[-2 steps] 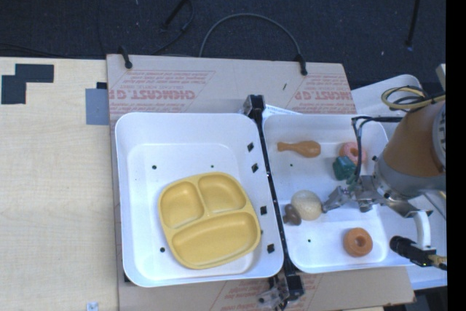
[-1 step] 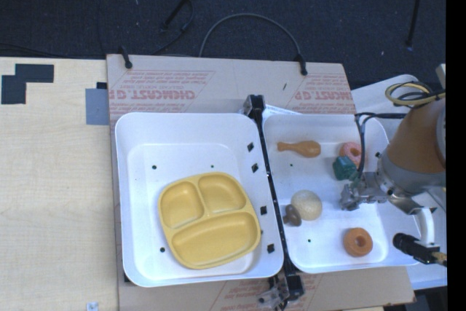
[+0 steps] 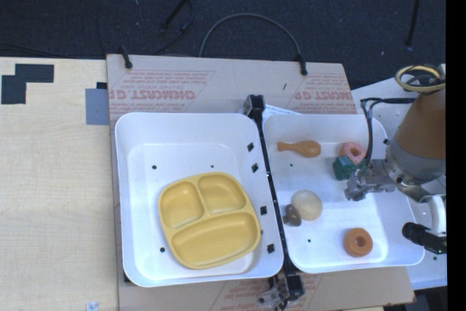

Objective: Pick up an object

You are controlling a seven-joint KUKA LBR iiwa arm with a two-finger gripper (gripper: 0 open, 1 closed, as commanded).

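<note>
The right bin (image 3: 393,258) holds several small things. An orange drumstick-shaped toy (image 3: 300,148) lies at the back, with a pink ring (image 3: 354,151) and a dark green block (image 3: 341,168) to its right. Near the bin's left wall sits a cream ball (image 3: 307,205), and a small grey-brown piece (image 3: 292,215) touches it. A brown doughnut (image 3: 357,242) lies at the front. My gripper (image 3: 355,189) reaches in from the right, low in the bin, just below and right of the green block. Nothing shows held in it.
A yellow divided plate (image 3: 210,219) lies in the left bin (image 3: 138,156). A black divider (image 3: 266,178) runs between the two bins. The grey and orange arm (image 3: 421,138) hangs over the right bin's right rim. Cardboard (image 3: 182,87) lies behind the bins.
</note>
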